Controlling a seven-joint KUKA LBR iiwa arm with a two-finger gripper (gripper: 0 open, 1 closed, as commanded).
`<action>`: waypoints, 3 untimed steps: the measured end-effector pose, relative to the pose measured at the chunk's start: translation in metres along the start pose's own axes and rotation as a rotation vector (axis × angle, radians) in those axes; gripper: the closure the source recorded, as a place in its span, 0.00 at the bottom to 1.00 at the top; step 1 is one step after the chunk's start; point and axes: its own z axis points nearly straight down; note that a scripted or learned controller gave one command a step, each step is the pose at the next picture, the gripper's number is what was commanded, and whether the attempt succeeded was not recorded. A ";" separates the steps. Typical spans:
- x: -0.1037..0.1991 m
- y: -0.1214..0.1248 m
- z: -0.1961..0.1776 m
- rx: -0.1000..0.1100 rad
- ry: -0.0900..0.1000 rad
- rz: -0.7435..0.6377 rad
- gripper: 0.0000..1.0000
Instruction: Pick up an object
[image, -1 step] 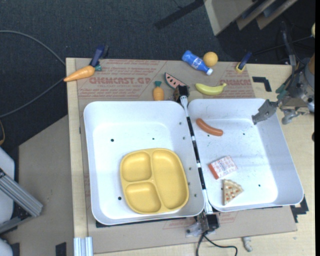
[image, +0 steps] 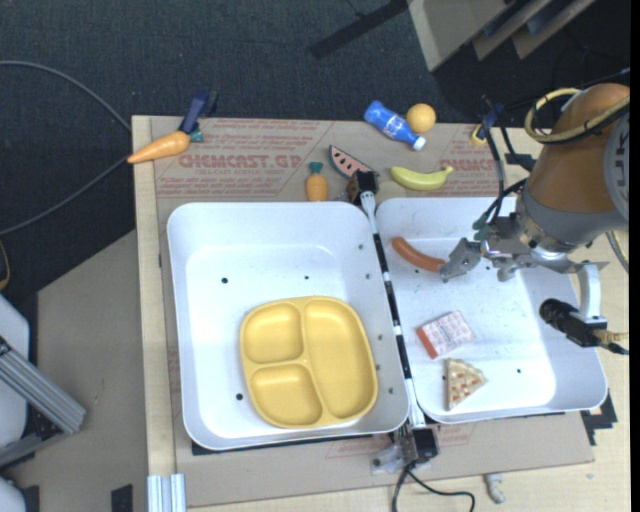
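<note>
Arm is hovering in the right bin (image: 560, 400) at the approach step, fingers (image: 462, 262) state unclear, hot dog (image: 418, 256) lying just beside their tip, so next it's needing to drop and close on it.

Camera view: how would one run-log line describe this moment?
arm: over right bin | hand: beside sausage, nothing visibly held | also in bin: wrapped snack, pizza slice
</note>
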 end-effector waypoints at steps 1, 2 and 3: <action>0.019 0.064 0.073 -0.001 0.000 0.000 0.00; 0.019 0.079 0.089 -0.004 -0.001 0.000 0.00; 0.019 0.080 0.079 -0.007 -0.002 -0.002 1.00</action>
